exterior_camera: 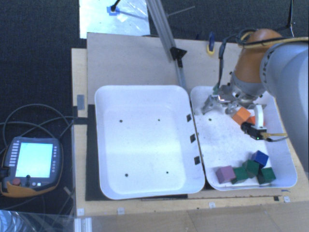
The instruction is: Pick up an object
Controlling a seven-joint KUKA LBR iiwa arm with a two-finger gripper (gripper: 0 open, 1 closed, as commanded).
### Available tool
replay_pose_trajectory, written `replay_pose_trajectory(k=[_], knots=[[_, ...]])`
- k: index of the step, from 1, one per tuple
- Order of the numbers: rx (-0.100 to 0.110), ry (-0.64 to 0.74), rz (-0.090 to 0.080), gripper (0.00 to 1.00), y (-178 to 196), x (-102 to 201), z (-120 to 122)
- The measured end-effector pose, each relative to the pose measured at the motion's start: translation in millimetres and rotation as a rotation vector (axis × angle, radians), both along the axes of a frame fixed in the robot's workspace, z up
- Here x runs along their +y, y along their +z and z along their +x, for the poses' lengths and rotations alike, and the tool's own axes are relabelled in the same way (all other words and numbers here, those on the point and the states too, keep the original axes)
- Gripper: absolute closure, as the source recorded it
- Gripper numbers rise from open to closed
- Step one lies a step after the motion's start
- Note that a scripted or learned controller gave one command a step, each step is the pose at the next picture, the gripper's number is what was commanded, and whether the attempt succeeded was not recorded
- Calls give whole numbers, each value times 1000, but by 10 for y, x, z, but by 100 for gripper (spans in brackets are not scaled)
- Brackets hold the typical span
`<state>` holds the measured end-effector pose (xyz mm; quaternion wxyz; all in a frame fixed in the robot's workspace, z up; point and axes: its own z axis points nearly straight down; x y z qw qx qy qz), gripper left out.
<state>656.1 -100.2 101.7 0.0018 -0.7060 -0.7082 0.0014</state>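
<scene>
Camera view: gripper (240,111) low over upper part of right bin (212,144) — orange block (242,115) sits at its fingertips, grip and finger opening impossible to tell. Purple block (224,173), green blocks (251,168), blue block (259,157) clustered at bin's near right corner. Left bin (104,129) beside it; teach pendant (30,166) on floor, far left.

Two glossy white plastic bins (145,93) are carried by a matt, board-like surface (130,57); matt blocks (246,170) are seen.
</scene>
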Motion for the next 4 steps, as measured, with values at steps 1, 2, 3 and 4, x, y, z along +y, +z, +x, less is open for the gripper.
replay_pose_trajectory(k=[1,2,3,4], knots=[[-5,0,-1,0,-111,0,6],[-9,2,-1,100,10,0,20],[-11,2,-1,100,455,22,63],[-12,0,-2,100,940,-57,68]])
